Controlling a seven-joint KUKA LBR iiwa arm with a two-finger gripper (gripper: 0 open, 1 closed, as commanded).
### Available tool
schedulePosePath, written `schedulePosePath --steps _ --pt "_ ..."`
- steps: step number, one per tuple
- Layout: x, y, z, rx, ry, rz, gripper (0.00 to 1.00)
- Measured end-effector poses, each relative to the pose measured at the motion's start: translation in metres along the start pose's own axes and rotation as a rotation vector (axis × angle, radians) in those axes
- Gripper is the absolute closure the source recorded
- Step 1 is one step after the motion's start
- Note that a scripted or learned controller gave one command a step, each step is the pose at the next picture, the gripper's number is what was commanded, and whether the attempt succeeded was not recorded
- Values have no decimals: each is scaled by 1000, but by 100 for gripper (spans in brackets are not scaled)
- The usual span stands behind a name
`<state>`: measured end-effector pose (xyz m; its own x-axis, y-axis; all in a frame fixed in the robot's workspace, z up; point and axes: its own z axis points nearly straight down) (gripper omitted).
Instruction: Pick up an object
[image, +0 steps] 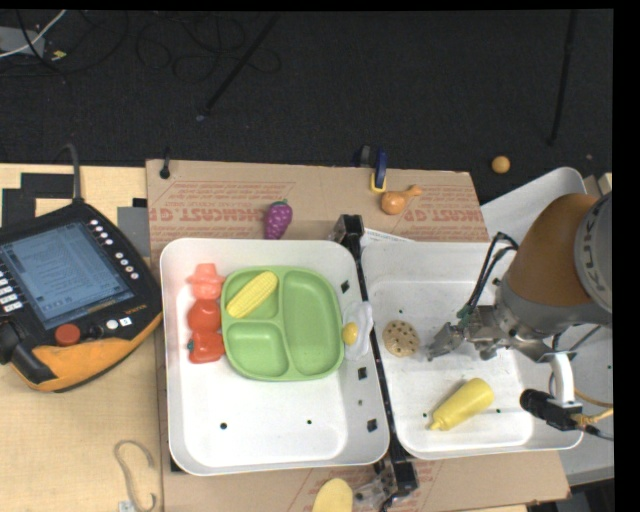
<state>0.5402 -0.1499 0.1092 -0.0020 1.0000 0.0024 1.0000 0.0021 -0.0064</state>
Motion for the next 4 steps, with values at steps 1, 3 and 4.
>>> schedulePosePath --steps 1,3,4 --pt "3 0 23 -2 0 2 0" --pt "2 0 -31 -7 -2 3 100" --pt "-3 7 -77 -8 -3 3 100"
